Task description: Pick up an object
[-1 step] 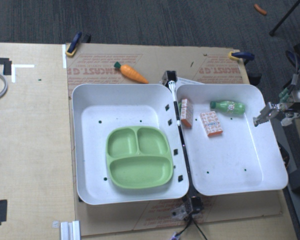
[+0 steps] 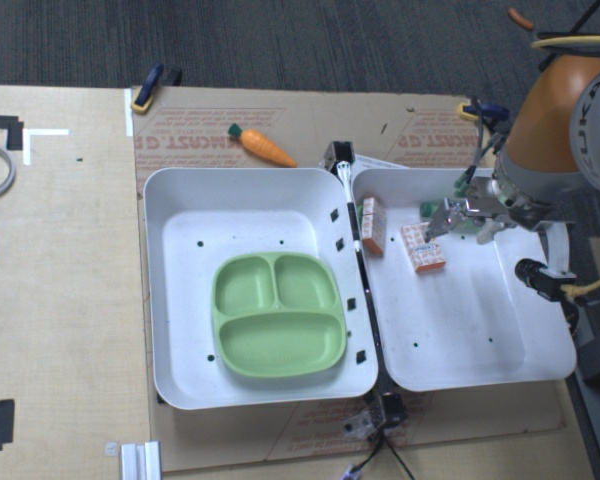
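Note:
Two small cartons lie in the right bin (image 2: pixel 480 338). A red and white one (image 2: pixel 372 226) rests against the bin's left wall. A pink and white one (image 2: pixel 423 247) lies a little to its right. My gripper (image 2: pixel 448 218) hangs over the upper part of the right bin, just above and to the right of the pink and white carton, close to its top corner. Nothing shows as held. The grey arm with its orange band (image 2: pixel 565 108) comes in from the right.
The left bin (image 2: pixel 180 218) holds a green divided plate (image 2: pixel 278 314). A toy carrot (image 2: pixel 263 145) lies on the cardboard behind the bins. Clamps sit at the bins' junction (image 2: pixel 339 154) and at the back left (image 2: pixel 148 86). A black cable fitting (image 2: pixel 536 276) hangs by the right bin's edge.

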Robot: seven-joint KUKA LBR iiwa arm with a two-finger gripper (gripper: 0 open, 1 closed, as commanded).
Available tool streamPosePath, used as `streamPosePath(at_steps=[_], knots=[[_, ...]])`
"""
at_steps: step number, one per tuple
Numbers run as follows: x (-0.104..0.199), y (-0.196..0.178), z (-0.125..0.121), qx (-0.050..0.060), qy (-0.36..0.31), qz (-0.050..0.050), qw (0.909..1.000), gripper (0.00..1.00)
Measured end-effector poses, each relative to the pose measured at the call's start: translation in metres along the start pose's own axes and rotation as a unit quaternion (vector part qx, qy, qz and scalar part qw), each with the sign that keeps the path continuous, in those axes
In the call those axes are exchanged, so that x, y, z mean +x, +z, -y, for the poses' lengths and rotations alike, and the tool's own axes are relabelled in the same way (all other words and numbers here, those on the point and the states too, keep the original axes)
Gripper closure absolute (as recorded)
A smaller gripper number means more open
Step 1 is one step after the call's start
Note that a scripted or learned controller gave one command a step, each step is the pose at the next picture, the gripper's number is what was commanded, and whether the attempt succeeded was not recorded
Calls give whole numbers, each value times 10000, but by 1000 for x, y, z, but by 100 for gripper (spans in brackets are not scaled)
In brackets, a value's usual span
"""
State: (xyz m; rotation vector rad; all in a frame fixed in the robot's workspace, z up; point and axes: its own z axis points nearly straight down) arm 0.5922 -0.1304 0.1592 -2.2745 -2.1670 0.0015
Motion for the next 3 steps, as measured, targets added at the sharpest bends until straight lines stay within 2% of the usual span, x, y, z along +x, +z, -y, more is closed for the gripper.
streamPosePath(at_steps=[1, 2, 3], knots=[[35, 67, -29, 3, -240, -1, 9997, 0], [35, 57, -30, 2, -233, 2, 9997, 100], [25, -92, 7, -6, 194, 3, 9998, 100]])
